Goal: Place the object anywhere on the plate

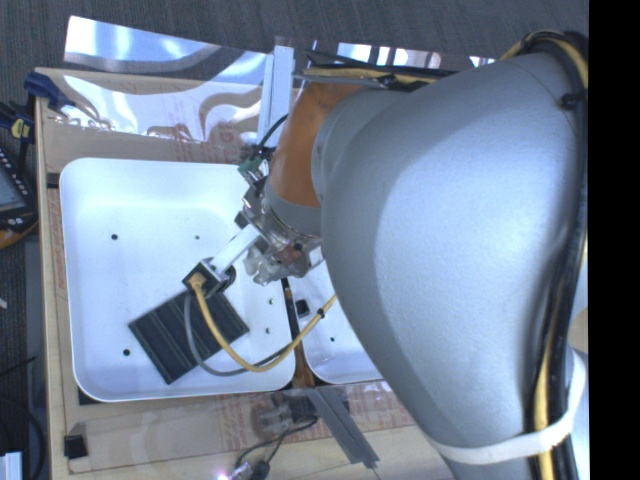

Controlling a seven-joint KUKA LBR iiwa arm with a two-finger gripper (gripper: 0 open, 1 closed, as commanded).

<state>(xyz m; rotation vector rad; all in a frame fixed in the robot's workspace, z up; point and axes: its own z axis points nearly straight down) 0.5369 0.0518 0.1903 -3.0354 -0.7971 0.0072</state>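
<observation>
A dark, ribbed, flat rectangular plate (160, 343) lies at a slant in the front part of the left white bin (100, 198). My gripper (268, 264) hangs over that bin's right side, just above and to the right of the plate's upper corner. The grey arm with its orange band covers most of the gripper from above. No loose object can be made out at the gripper or on the plate.
The arm hides nearly all of the right bin (345, 363), leaving a front corner in sight. Shiny foil sheeting (160, 53) runs along the back of the bench. The wooden bench frame (180, 423) borders the bins in front, with a metal bracket (340, 423) on it.
</observation>
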